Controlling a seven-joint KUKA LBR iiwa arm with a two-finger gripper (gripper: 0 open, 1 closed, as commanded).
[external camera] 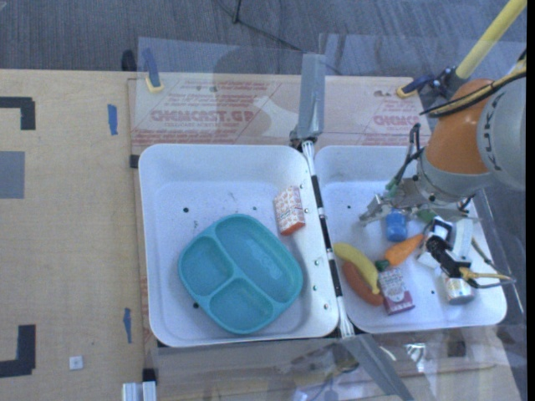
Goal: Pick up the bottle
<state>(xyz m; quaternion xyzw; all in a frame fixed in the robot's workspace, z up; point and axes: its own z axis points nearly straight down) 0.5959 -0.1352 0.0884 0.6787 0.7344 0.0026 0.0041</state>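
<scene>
Plastics, card and bare wood, mostly matt.

Smooth matt white plastic in both bins (159, 174), speckled with small dark holes. Soft-sheened teal plastic on the divided tray (240, 271). Pale matt wood grain across the surface (67, 224), patched with blue tape. Printed card on the small carton (289, 210). Glossy orange shell above the wrist of the arm (458, 136). Clear shiny film behind the bins. Smooth plastic look to the toy banana (358, 265).

Robotics lab: KUKA arm (493, 132) over white bins (167, 174) w/ toys.
</scene>
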